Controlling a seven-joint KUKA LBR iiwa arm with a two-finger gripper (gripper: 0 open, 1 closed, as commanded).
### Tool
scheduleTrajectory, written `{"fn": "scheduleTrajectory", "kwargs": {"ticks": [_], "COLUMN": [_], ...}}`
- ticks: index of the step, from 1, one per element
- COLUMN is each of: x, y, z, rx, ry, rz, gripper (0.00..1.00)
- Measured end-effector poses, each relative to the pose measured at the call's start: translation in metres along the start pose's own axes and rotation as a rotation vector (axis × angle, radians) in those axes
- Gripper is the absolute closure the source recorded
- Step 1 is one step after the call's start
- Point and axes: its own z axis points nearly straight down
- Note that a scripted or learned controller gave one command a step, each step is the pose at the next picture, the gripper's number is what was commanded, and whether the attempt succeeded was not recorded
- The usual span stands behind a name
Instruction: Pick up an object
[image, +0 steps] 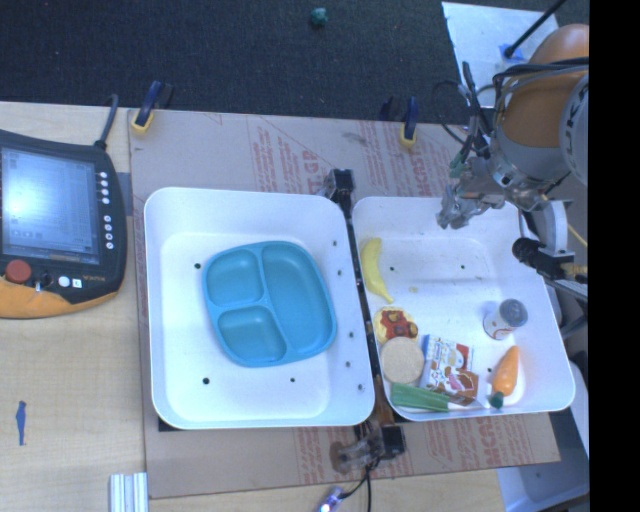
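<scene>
At the far left we are looking at a control pendant (55, 225) lying on the wooden bench (70, 400), well apart from the work. Moving right, we are seeing the left bin (180, 400) holding a blue divided plate (268, 302), which is sitting flat near its middle.

Crossing the seam between the bins, we are coming to the right bin (450, 260), where every candidate for picking is lying. A banana (374, 268) is resting along the bin's left wall. Below it a small red-and-yellow item (397, 325) is sitting just above a round tan disc (403, 360), and a green vegetable (420, 398) is lying along the bottom edge. Just beside the disc a printed packet (448, 365) is lying flat. Further right a small can (505, 318) is standing, with a carrot (506, 372) just below it.

At the upper right the gripper (462, 212) is hanging over the bin's upper rim, well apart from all of these things, and nothing is showing between its fingers; whether it is spread or clenched we cannot tell.

We are judging this as the approach step, with no object chosen yet. The next move is calling for travel down the view toward one item, then a descent centred on it; the can and carrot seem nearest and are lying apart from the crowded cluster.
</scene>
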Motion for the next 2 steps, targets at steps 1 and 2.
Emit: {"fn": "scheduleTrajectory", "kwargs": {"ticks": [1, 2], "x": [0.0, 0.01], "y": [0.0, 0.003], "z": [0.0, 0.058], "rx": [0.001, -0.002], "ry": [0.0, 0.0], "rz": [-0.001, 0.004], "gripper": [0.0, 0.0]}}
